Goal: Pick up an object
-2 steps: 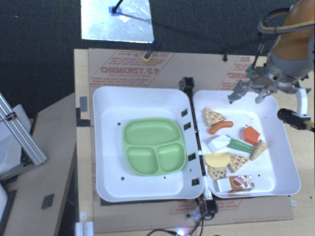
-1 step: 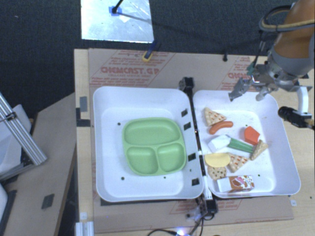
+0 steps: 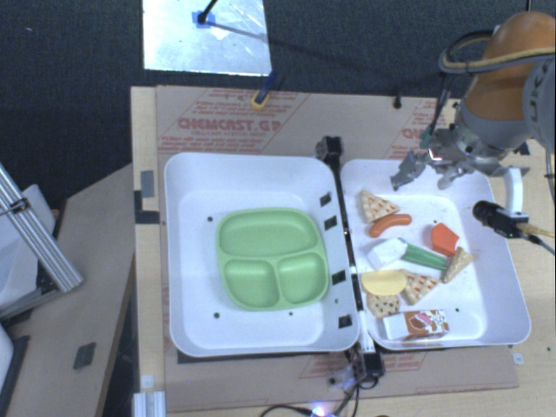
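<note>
My gripper (image 3: 423, 179) hangs over the far edge of the right bin (image 3: 499, 307), open, with nothing between its fingers. Just below it in the bin lie a pizza slice (image 3: 378, 205) and a red sausage (image 3: 390, 224). Further toward the front are an orange block (image 3: 445, 237), a white block (image 3: 387, 252), a green stick (image 3: 424, 256), a bread wedge (image 3: 456, 265), a yellow chip (image 3: 383, 281), a cracker (image 3: 382, 304), a second pizza slice (image 3: 419, 287) and a red-and-white packet (image 3: 417, 324).
The left bin (image 3: 191, 198) holds a green divided plate (image 3: 269, 259). A black-clipped divider (image 3: 340, 233) separates the two bins. A shiny metal sheet (image 3: 207, 24) lies beyond the bench at the back.
</note>
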Motion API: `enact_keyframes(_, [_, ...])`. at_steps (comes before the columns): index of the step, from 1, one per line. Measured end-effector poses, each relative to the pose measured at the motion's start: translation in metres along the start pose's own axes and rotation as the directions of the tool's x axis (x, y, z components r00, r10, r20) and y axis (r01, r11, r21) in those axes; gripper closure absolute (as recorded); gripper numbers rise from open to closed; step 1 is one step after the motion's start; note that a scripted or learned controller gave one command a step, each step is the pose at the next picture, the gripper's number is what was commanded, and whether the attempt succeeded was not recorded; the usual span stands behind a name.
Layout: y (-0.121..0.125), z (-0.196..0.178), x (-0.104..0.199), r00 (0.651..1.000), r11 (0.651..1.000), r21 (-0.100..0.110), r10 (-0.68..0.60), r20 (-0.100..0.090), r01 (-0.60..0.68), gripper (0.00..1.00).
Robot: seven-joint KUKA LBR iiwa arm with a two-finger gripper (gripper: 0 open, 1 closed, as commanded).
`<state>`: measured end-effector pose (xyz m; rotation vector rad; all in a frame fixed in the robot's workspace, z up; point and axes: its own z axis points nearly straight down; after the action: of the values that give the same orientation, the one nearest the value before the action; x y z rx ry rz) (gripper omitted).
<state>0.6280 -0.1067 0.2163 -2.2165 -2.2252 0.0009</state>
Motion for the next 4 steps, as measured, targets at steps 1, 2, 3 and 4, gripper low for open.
enact_keyframes(1, [0.001, 0.052, 0.011, 1.0, 1.0, 0.001, -0.002, 0.0, 0.002, 0.0])
enact_keyframes(2, [0.001, 0.104, 0.0, 1.0, 1.0, 0.002, 0.003, 0.0, -0.003, 0.0])
enact_keyframes(3, [0.003, 0.129, 0.002, 1.0, 1.0, -0.003, 0.003, -0.003, -0.003, 0.0])
enact_keyframes(4, [0.005, 0.116, 0.002, 1.0, 1.0, -0.011, 0.001, -0.002, -0.001, 1.0])
